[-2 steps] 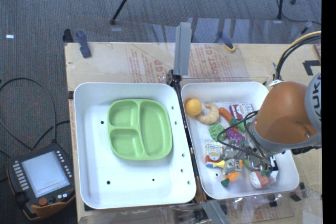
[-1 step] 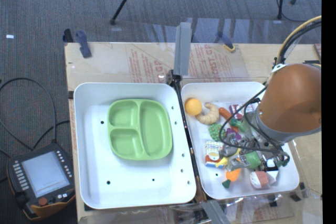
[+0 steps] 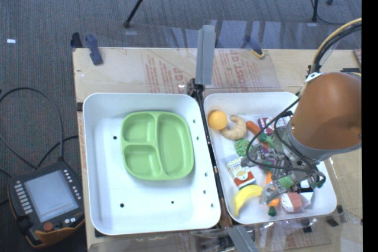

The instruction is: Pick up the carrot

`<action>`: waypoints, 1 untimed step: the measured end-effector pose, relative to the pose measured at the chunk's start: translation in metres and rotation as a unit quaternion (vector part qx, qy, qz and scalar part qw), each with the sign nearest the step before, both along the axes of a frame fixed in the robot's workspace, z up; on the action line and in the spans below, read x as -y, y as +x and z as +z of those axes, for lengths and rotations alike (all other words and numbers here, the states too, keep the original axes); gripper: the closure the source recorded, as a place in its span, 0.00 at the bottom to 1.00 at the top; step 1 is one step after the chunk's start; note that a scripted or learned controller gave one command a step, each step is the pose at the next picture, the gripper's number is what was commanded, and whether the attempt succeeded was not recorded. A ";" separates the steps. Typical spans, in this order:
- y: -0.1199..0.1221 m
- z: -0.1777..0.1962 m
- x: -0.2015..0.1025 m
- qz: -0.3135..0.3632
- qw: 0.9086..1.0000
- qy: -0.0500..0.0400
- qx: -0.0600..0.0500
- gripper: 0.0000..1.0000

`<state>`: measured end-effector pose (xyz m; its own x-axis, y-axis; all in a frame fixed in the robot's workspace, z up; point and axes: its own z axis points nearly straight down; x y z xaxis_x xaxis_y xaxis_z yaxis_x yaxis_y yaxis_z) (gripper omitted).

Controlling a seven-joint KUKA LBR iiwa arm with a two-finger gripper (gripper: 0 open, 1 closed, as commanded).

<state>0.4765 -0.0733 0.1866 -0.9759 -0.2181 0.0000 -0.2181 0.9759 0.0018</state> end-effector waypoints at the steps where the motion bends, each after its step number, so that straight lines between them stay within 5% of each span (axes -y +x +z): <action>1: 0.016 -0.096 0.046 -0.046 0.999 -0.001 0.004 0.00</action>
